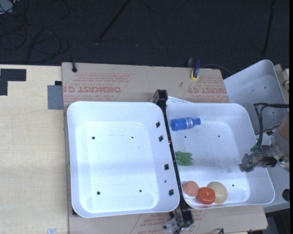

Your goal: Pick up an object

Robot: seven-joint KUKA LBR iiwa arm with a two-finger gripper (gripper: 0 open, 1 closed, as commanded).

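While the gripper (247, 165) hangs over the right bin (256, 189) at its right wall, I can't tell its jaw state. Inside lie a blue bottle (185, 124), green knobbly piece (183, 158), and three rounds: pink (190, 188), red (206, 195), cream (219, 191). Left bin (78, 130): smooth white.

blue bottle (185, 124) on its side, right bin (256, 130)
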